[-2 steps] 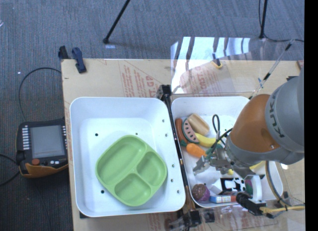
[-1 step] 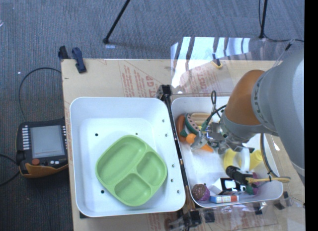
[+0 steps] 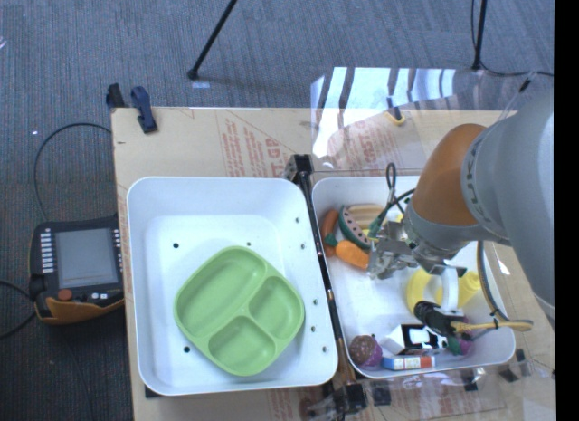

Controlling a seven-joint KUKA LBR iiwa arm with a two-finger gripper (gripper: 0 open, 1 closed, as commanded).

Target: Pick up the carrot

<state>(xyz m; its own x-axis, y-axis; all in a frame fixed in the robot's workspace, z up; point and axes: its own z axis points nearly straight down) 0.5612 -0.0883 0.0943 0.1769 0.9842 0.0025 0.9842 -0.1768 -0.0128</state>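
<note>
The carrot [image 3: 351, 253] lies in the right bin [image 3: 503, 351], against its left wall, so lifting it is, by my reading, yet to be done. The gripper [image 3: 391, 258] hovers just right of the carrot; whether it grasps anything, I cannot tell. Left of that bin, another bin [image 3: 154, 202] holds a green plate [image 3: 239, 310]. Grey carpet [image 3: 109, 30] surrounds the bench [image 3: 226, 143].

A single fixed camera looked down on the bench [image 3: 217, 143] from above at a slant, far enough off to take in both white bins, the left bin [image 3: 145, 229] and the right bin [image 3: 502, 347], plus carpet beyond the bench's far and left edges. The arm [image 3: 507, 184] entered from the right edge.
</note>
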